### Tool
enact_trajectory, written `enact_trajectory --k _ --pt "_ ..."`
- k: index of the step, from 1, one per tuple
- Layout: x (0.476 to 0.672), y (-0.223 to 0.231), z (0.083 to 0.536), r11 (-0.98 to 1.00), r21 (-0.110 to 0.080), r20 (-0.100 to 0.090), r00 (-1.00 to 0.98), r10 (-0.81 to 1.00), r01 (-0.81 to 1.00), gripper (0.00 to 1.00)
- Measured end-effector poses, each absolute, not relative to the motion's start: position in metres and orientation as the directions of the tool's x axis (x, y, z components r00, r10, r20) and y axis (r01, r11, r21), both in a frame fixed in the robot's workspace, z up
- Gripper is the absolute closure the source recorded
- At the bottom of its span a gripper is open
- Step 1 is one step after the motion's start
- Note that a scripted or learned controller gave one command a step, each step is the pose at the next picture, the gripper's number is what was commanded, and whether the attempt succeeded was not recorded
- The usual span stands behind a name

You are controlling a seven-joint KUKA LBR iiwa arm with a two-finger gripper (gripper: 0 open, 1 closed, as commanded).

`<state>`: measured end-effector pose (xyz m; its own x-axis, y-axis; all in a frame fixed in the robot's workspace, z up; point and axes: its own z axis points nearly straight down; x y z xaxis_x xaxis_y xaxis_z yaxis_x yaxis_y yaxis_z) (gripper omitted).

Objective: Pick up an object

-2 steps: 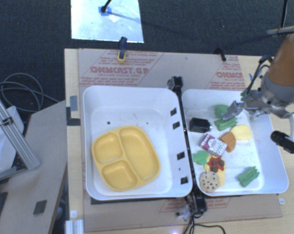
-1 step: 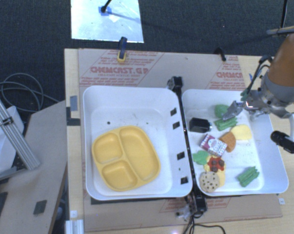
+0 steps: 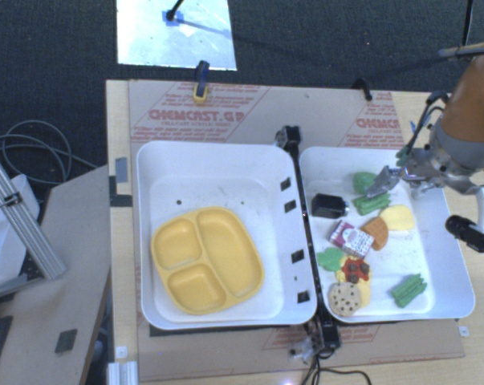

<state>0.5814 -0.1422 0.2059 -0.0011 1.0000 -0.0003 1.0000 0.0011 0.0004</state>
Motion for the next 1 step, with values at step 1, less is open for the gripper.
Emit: enact_trajectory --k 1 --pt "0.5814 -0.1422 0.2059 0.001 0.000 0.000 -0.001 1.000 1.000 0.00"
